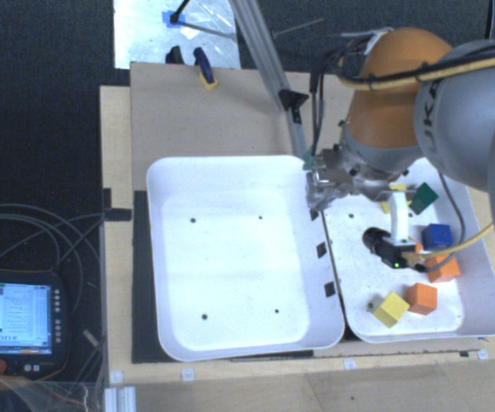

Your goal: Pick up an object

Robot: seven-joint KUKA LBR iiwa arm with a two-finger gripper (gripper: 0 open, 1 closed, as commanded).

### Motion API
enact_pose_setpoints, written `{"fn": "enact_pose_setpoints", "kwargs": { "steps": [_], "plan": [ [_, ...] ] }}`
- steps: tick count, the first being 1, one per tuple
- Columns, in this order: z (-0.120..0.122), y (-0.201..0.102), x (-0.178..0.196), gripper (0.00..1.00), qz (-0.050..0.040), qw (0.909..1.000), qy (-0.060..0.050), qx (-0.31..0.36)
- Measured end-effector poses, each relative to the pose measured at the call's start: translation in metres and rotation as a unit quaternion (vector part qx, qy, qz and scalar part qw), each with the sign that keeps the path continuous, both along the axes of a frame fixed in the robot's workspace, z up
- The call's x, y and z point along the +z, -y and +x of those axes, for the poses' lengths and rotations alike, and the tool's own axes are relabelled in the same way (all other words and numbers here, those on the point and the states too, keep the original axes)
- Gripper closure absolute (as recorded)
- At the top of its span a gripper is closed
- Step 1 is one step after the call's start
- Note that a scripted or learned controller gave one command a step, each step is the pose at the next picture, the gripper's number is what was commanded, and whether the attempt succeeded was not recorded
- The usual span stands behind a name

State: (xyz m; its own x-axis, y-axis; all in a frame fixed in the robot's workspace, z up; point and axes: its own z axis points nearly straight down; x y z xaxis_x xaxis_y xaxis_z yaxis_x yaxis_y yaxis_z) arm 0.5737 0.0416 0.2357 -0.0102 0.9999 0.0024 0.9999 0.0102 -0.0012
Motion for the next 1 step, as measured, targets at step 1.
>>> {"fn": "enact_pose_setpoints", "kwargs": {
  "steps": [1],
  "plan": [
    [-0.0310,-0.0333,0.0063,1.00,0.0000,1.0000,0.000,0.000]
  ]
}}
